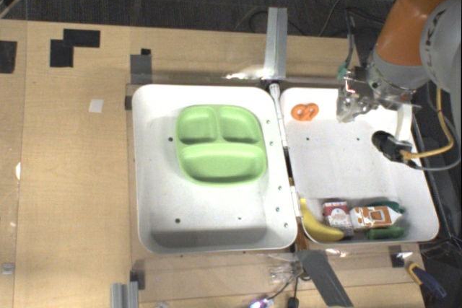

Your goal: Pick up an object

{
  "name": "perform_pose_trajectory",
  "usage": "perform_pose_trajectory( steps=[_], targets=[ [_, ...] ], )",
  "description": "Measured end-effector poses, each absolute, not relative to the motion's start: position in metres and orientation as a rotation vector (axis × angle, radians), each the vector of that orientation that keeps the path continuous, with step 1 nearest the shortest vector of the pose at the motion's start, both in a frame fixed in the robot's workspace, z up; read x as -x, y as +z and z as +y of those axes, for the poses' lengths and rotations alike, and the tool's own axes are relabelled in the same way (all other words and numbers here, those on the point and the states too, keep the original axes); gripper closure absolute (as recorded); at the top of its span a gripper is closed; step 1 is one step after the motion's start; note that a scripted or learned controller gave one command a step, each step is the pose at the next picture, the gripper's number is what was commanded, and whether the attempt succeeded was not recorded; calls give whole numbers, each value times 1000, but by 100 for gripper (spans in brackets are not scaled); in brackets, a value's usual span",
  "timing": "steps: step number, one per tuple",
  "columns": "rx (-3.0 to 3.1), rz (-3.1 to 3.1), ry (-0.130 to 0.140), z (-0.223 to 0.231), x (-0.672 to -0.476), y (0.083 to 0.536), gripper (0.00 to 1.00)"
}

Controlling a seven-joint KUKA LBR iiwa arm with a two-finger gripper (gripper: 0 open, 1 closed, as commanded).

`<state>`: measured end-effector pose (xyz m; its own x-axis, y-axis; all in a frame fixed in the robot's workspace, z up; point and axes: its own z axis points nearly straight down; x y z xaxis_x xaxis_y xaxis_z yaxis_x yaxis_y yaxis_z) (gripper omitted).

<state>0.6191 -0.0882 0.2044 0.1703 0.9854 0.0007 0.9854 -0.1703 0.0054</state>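
Observation:
My gripper (351, 110) hangs over the far part of the right bin (426, 191), with nothing seen in it. A small orange pretzel-shaped thing (304, 112) lies just to its left, apart from it. Along the bin's near wall lie a yellow banana (317, 226), a small red and white carton (336, 213), an orange and white carton (373, 215) and a green item (382, 232).
The left bin (151, 155) holds a green divided plate (219, 143). A metal post (276, 40) stands at the far end between the two bins. Cables (404, 148) trail from the arm over the right bin's right side.

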Motion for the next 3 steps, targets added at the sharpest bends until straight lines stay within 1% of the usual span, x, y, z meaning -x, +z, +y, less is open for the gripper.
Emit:
perform_pose_trajectory(
  steps=[1, 2, 3],
  targets=[
    [-2575, 1791, 6, -162, -617, 287, 100],
    [-2087, 2341, 6, -128, -603, 315, 100],
    [-2324, 2105, 5, -199, -670, 355, 100]
  ],
)
